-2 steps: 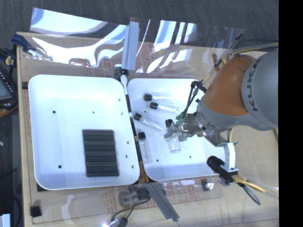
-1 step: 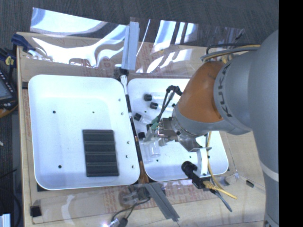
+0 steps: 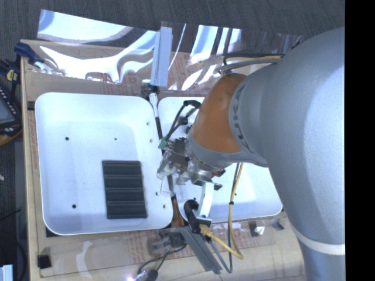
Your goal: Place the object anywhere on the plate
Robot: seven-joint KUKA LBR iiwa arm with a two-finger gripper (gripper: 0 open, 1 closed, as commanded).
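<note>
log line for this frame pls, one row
arm: over right bin | tool: near divider between bins | dark ridged plate: in left bin | object: not identifiable

Floor: dark grey carpet [image 3: 105, 4] with a fine ribbed weave, running past the bench's far edge and down its left side.
Bench: pale wooden top [image 3: 105, 252], bare along the near edge and the left edge.
Far edge of the bench: a crumpled sheet of shiny foil [image 3: 111, 43], throwing back bluish-white light.
Left edge: dark gear with yellow markings [image 3: 7, 107], cut off by the frame.
Light: bright and even from overhead, soft shadows.
</note>
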